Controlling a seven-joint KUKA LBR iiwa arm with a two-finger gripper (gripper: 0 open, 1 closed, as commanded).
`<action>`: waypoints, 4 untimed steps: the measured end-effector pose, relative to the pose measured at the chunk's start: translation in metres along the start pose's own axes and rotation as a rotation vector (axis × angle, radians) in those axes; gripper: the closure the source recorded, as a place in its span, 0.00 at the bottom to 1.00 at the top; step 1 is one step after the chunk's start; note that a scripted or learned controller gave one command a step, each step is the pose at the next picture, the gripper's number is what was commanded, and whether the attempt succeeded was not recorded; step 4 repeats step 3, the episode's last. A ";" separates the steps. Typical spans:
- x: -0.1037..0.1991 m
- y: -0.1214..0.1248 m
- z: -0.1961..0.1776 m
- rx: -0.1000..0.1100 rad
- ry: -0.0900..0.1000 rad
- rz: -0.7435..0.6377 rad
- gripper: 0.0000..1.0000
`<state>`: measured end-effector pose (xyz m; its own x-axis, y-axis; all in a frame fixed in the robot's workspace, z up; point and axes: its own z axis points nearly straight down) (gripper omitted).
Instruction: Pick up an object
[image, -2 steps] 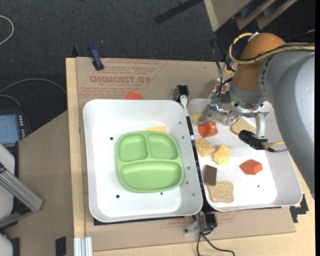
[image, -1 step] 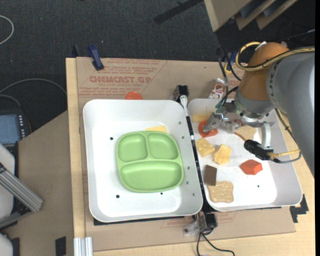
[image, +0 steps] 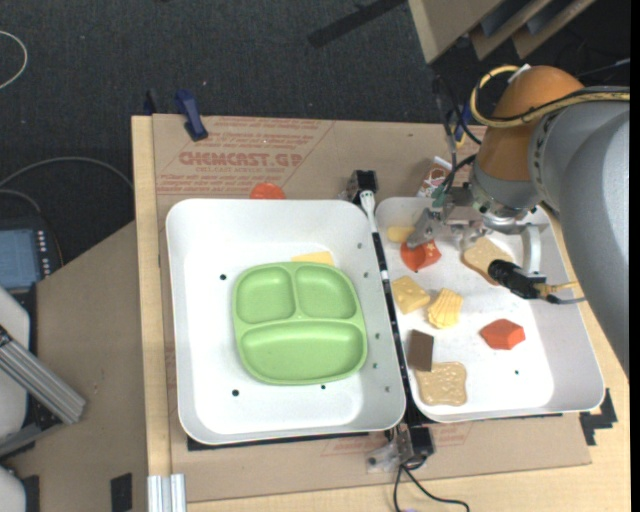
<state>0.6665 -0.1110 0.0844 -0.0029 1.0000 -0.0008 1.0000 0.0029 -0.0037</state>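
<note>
Camera view: your pincer (image: 432, 232) hovers over the red piece (image: 421, 255) just below it, grip state unclear; descend and close next.

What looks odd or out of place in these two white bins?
A pale yellow piece in the left bin lies half tucked behind the green divided plate, apart from the other toy food, which lies loose in the right bin. Nothing looks spilled or broken. The gripper hangs by a red piece there.
</note>
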 end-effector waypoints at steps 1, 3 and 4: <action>0.003 -0.103 0.001 0.006 0.003 0.006 0.00; 0.084 -0.087 -0.106 -0.015 0.003 -0.006 1.00; 0.084 -0.087 -0.106 -0.015 0.003 -0.006 1.00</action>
